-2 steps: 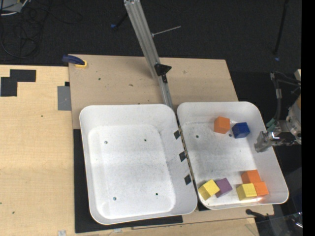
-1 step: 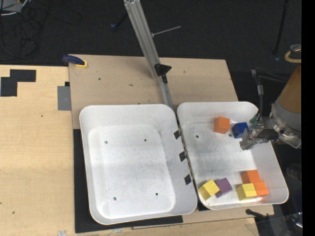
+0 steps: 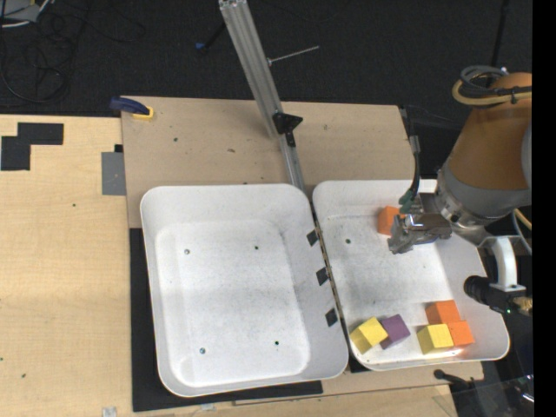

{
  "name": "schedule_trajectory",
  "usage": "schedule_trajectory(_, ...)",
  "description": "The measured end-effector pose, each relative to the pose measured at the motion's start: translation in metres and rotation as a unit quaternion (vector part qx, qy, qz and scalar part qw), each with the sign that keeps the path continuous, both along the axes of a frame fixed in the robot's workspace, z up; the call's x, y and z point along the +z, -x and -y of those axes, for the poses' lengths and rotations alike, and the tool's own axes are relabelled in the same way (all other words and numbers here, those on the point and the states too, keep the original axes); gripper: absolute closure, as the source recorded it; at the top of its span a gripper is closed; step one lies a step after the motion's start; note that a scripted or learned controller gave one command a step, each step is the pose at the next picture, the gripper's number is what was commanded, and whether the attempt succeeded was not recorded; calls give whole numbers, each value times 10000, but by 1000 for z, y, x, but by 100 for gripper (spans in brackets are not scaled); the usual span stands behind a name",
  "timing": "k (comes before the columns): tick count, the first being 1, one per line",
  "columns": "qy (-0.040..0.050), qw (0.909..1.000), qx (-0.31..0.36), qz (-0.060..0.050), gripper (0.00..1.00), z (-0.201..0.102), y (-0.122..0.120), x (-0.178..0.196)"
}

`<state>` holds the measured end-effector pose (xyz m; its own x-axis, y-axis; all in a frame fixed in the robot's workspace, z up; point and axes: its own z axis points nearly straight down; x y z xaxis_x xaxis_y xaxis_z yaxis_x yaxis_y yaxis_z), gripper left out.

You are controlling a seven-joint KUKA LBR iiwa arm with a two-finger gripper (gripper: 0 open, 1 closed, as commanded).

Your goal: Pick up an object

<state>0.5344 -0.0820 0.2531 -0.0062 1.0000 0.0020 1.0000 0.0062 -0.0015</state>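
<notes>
The arm reaches in from the right and its metal claw [image 3: 407,233] hangs low over the right-hand shallow white bin [image 3: 382,320], right up against a small orange block [image 3: 387,220] near the bin's far wall. Whether the claw is apart or together I cannot tell from this angle; the block sits just beside it, partly hidden, not plainly between anything.

That orange block looks like a light, stiff cube, foam or painted wood by my guess, with flat faces that should take a pinch across two opposite sides without slipping much. At the bin's near edge lie a yellow cube [image 3: 370,333] touching a purple cube [image 3: 395,327], and close by a second yellow cube [image 3: 434,338] pressed against two orange cubes [image 3: 451,320]; those crowd each other and would be harder to straddle.

The left-hand white bin [image 3: 165,233] sits alongside. Both rest on a tan worktop [image 3: 217,137], with a slanted aluminium rail [image 3: 256,63] rising behind and dark floor with cables beyond.
</notes>
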Motion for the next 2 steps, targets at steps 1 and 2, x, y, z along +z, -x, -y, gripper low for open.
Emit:
schedule_trajectory(1, 3, 10000, -16, -3, 100, -39, -21, -3)
schedule_trajectory(2, 4, 10000, -18, -4, 100, -78, -38, -5)
